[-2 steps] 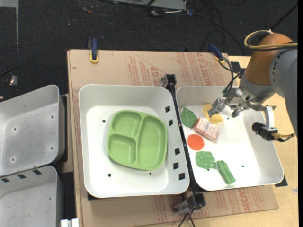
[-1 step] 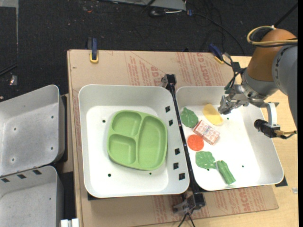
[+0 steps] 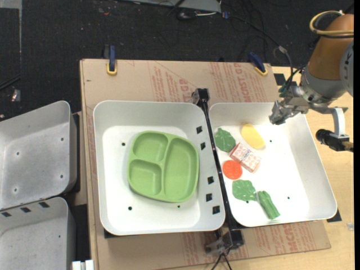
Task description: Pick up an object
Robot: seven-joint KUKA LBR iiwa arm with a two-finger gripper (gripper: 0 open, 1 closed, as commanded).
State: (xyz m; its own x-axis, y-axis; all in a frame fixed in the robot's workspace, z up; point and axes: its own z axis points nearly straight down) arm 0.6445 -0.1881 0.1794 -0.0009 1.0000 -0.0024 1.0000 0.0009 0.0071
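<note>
Claw [image 3: 278, 117] hanging over the far rim of the right bin [image 3: 315, 167], arm reaching in from the right, and from up here whether it is spread or pressed together is anyone's guess. Nothing seen in its grip. Just down-left of it, the yellow piece [image 3: 253, 136]. Further that way, the red-and-white box [image 3: 246, 157], orange disc [image 3: 232, 169] and green leafy pieces [image 3: 225, 140]. Well off left, the green divided plate [image 3: 164, 166] sits in the left bin [image 3: 107, 151].
</note>
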